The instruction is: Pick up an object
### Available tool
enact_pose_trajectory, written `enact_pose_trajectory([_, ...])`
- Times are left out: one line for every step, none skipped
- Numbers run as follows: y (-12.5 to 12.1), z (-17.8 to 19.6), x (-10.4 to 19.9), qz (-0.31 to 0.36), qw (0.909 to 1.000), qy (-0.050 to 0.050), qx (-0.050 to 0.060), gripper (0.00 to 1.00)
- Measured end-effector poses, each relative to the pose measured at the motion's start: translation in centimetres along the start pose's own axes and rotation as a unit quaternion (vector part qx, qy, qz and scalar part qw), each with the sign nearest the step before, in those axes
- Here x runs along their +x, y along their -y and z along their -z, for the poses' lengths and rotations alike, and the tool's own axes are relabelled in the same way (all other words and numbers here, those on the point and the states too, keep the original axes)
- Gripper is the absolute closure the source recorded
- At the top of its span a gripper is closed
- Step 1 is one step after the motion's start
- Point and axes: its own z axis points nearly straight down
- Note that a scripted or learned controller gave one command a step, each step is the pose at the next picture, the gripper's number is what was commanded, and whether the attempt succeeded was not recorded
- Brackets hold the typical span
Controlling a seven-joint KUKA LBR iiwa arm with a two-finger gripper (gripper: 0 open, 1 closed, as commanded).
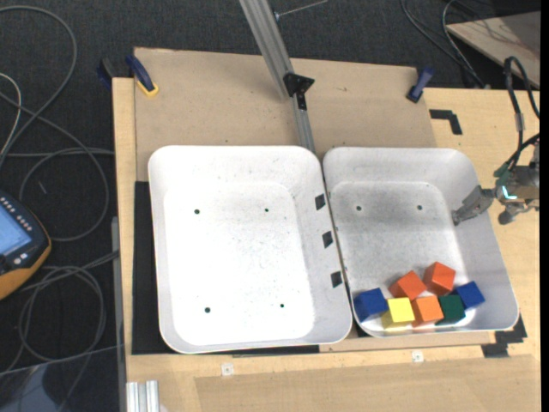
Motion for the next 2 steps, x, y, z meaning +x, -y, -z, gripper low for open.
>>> enact_pose_trajectory([-0.1, 0.2, 0.0, 0.001, 1.0000, 0.001, -0.002, 0.00])
enact_pose_trajectory([-0.4, -4.1, 0.2, 0.000, 1.0000, 0.000, 0.000, 0.00])
